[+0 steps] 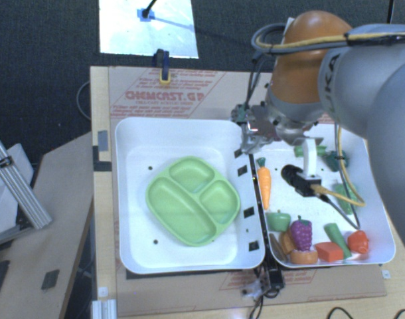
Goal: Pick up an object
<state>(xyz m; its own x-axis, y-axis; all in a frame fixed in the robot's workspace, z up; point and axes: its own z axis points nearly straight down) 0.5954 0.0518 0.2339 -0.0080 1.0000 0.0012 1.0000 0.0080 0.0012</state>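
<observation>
My gripper (249, 142) hangs over the far left corner of the right bin (382, 234), close to the wall it shares with the left bin. An orange carrot (263, 187) lies just below and to the right of it, along that wall. Nothing shows between the gripper and the carrot. Further toward the front of the right bin lie a green pepper (279, 220), purple grapes (300, 233), a red block (329, 251), a red tomato (358, 242) and a green pod (335, 232). The grey arm covers the far right of this bin.
The left bin (139, 145) holds a pale green divided plate (192, 200) in its middle. A green leafy toy (336, 158) sits at the back of the right bin, partly behind the arm. An orange piece (302, 257) rests at the front wall.
</observation>
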